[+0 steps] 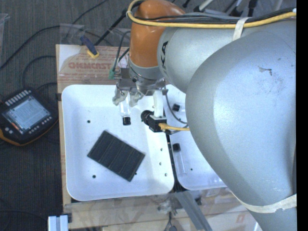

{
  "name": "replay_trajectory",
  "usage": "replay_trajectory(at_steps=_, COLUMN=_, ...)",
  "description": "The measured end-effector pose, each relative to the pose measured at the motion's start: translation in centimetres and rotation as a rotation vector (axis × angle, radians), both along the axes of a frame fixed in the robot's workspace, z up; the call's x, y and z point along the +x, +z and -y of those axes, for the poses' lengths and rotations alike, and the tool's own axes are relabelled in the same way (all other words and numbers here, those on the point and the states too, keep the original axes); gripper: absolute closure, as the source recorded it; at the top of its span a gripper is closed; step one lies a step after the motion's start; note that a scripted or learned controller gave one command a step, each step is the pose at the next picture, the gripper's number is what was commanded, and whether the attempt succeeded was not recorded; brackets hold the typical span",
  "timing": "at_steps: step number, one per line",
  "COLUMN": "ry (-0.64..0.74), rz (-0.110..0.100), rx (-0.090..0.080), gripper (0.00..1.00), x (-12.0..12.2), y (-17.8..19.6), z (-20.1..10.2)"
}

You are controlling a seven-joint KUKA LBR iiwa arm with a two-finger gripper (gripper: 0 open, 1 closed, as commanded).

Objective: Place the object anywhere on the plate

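gripper (126,113) hangs over the far edge of the left bin (77,186), 2 fingers spread, nothing between them. the dark plate (116,155) lies flat near the bin's near edge, tilted to its walls. which item is the task's object, cannot tell; a small dark piece (176,108) sits in the right bin (202,179), by its far edge. judged step: no pick made yet. next move calls for a grasp first. bare floor all round the plate; the shared wall crowds its right side.

Bare white floor across the left bin (79,129) from 9 to 12 o'clock, dark ridged plate (116,155) filling its centre, grey arm (240,95) overhanging at 3 o'clock
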State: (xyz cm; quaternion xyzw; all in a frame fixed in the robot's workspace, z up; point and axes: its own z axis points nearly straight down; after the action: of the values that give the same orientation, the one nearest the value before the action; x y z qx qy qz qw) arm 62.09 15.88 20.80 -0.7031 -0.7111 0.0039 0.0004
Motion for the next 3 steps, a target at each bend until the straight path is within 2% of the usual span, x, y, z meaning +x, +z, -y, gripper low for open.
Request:
replay_trajectory(at_steps=1, ry=0.04, rz=0.0, rx=-0.002, gripper=1.0, x=4.5, y=-1.9, z=-5.9)
replay_trajectory(at_steps=2, ry=0.366, rz=-0.001, rx=0.002, gripper=1.0, x=4.8, y=-4.7, z=-3.4)
replay_trajectory(at_steps=3, ry=0.675, rz=-0.002, rx=0.005, gripper=1.0, x=4.7, y=-5.9, z=-5.6)
